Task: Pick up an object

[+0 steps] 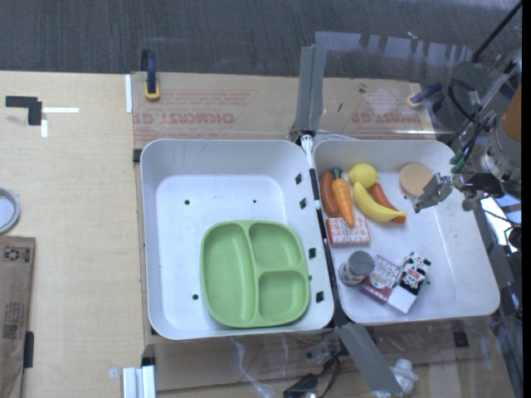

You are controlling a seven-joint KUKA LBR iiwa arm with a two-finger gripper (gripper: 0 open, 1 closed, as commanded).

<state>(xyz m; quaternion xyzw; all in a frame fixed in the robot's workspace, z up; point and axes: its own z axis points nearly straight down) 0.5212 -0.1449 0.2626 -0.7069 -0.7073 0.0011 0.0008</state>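
Two white bins are seen side by side on the counter (66, 222). In the left bin (166, 181) one green plate (255, 273) with three compartments is laid, toward the near right corner. In the right bin (473, 272) several things are counted: two carrots, one (343, 201) beside the left wall and another (382, 197) partly hidden behind one banana (377, 206); one lemon (362, 174); one tan disc (415, 178) near the far wall; one small box (348, 232) below the carrots; one can (358, 267); one pink packet (382, 277); and one black-and-white carton (412, 275) just beside it. The pincer (433, 194) is held over the right bin, near the disc and right of the banana. Nothing is seen between its fingers; whether they are spread cannot be told.
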